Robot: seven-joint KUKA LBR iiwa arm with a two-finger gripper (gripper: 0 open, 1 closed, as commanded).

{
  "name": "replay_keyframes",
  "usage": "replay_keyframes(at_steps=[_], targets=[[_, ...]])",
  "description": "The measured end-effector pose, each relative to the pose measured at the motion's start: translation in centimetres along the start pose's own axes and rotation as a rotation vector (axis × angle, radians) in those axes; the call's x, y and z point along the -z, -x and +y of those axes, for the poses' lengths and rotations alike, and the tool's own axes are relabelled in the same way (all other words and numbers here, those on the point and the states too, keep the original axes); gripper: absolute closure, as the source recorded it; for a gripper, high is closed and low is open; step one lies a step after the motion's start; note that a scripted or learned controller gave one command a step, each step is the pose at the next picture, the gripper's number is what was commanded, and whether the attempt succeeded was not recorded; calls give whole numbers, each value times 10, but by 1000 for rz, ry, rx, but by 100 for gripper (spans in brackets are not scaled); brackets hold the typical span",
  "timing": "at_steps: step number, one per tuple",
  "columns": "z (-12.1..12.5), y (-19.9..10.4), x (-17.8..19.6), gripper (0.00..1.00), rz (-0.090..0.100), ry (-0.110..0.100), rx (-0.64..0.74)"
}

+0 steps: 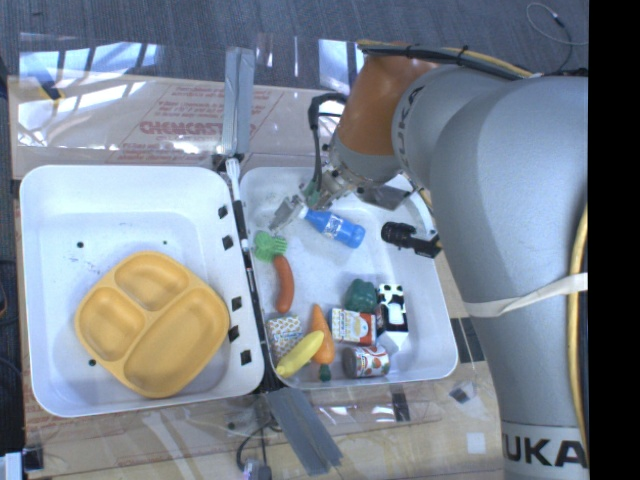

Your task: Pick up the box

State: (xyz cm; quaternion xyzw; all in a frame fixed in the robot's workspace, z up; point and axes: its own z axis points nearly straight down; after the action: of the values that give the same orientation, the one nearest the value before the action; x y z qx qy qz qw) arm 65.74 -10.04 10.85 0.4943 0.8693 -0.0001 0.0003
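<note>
Box (351,325) seemingly well below jaws (292,211)

I see smooth white plastic bins (130,193), a matt yellow plastic tray (150,323), and a glossy blue bottle (335,228).

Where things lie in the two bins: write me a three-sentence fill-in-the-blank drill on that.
1. The yellow plate lies in the bin on the view's ___ side.
2. The bottle near the gripper is ___ in colour.
3. The yellow fruit lying near the box is a ___.

Missing words: left; blue; banana.
</note>
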Motion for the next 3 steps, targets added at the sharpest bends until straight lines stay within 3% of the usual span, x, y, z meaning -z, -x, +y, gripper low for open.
replay_keyframes(at_steps=[1,2,3], targets=[[-56,-20,-17,0,2,-3,-86],[-54,-21,-7,100,3,-3,-80],[-24,-82,84,100,1,-1,3]])
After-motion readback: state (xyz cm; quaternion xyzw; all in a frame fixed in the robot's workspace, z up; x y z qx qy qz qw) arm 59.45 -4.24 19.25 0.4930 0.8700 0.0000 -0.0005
